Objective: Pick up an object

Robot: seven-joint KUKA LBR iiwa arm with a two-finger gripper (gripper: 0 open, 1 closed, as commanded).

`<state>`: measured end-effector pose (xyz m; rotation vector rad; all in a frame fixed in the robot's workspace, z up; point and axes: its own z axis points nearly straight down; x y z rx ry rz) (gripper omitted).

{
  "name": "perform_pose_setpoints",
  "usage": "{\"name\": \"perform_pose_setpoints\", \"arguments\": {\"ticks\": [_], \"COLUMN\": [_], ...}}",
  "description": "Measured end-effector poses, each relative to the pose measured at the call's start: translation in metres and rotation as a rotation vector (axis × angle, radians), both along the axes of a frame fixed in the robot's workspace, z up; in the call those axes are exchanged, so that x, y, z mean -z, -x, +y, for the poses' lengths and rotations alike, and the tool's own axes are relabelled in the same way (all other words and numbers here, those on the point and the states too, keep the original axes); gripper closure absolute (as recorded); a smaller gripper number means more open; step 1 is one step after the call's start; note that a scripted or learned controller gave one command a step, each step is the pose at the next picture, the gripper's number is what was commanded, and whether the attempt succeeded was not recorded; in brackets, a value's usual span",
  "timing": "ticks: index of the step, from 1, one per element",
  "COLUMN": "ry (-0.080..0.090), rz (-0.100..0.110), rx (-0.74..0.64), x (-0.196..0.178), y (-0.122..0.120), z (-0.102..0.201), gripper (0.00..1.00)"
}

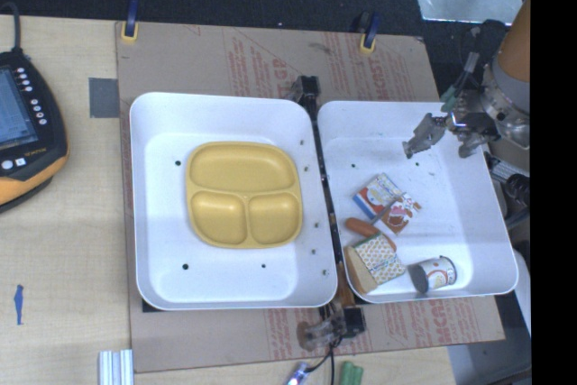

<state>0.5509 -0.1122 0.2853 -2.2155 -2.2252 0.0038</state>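
Objects lay clustered in right bin (pixel 469 194), front half: snack packet (pixel 388 201), sausage (pixel 363 228), patterned box (pixel 376 261), small can (pixel 434 274). I saw tool (pixel 444 136) spread wide, holding nothing, above bin's back right, apart from cluster. Yellow divided plate (pixel 243 194) sat in left bin (pixel 162 194).

red print runs across the cardboard sheet (pixel 270 45) — too faint to read.

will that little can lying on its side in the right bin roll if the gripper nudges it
Probably: the can lies on its side, so a sideways push may roll it. The bin wall next to it should stop it. It looks small, likely light.
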Motion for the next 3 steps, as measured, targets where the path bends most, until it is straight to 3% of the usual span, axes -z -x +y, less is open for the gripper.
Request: {"name": "perform_pose_setpoints", "arguments": {"ticks": [1, 2, 3], "ry": [0.001, 0.002, 0.0], "rz": [0.003, -0.006, -0.002], "rx": [0.0, 0.0, 0.001], "x": [0.114, 0.19, 0.187], "y": [-0.009, -0.011, -0.078], "z": [-0.003, -0.006, -0.04], "gripper": [0.0, 0.0, 0.0]}}
